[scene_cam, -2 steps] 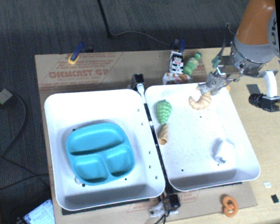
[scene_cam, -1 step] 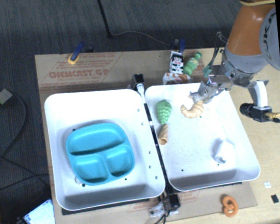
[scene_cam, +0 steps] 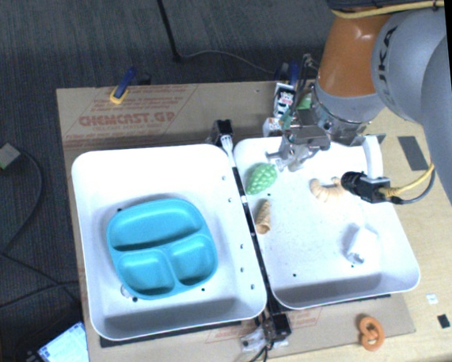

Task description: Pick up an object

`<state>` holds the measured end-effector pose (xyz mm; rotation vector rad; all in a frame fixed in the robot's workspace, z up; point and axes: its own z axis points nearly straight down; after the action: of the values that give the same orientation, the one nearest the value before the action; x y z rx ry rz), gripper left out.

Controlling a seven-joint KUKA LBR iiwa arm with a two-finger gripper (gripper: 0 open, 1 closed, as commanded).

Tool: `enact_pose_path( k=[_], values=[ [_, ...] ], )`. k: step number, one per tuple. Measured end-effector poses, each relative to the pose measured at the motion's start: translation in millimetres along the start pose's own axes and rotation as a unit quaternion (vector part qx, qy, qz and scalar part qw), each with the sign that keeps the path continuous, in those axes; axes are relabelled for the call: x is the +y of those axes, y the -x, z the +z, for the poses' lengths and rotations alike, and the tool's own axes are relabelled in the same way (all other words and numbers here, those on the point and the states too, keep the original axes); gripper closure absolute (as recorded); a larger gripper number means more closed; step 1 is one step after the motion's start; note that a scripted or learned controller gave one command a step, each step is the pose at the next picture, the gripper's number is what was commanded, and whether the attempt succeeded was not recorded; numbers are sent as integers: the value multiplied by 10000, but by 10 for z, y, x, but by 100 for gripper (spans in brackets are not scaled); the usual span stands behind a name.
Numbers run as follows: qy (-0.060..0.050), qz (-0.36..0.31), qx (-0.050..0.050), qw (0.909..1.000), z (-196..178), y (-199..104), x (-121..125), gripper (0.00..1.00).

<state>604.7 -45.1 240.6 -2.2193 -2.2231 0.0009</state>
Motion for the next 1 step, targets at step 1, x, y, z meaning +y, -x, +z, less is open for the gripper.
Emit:
enact_pose_path(
  k=[1],
  values=[
    [-8,5,0,10000,99,-429,-521,100]
  ],
)
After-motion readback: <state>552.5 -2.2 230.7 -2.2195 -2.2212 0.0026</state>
